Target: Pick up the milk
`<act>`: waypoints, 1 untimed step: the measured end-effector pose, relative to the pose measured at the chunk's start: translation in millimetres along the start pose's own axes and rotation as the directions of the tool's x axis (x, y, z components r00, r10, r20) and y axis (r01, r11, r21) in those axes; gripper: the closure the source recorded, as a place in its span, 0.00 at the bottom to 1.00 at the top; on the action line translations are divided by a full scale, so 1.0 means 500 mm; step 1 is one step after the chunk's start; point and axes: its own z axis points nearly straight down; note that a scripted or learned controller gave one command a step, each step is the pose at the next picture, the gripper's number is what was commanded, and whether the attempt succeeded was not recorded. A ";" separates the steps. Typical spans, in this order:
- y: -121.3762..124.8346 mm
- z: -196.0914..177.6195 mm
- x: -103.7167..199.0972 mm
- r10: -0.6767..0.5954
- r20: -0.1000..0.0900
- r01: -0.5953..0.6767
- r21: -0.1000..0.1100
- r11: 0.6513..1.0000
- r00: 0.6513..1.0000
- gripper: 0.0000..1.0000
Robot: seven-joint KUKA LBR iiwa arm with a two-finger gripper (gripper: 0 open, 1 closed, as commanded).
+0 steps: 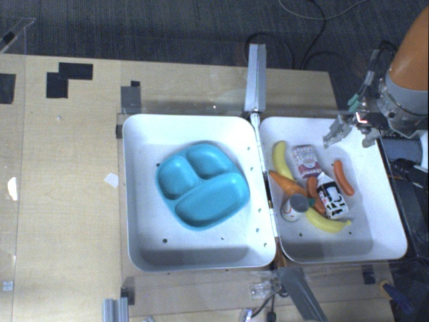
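The jaws [348, 131] hover over the far right corner of the right white shallow bin [385, 243], spread apart and empty, seemingly poised for a descent. The black-and-white milk carton [332, 199] lies on its side near the bin's middle, wedged among the clutter, touching an orange carrot [287, 183] and one of two yellow bananas [326, 223]. A red sausage [342, 176] lies just beside it. The left bin [144, 247] holds one blue three-compartment plate [203, 184].
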 end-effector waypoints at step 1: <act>-0.155 0.217 0.009 -0.123 0.000 0.123 0.000 0.992 0.992 0.00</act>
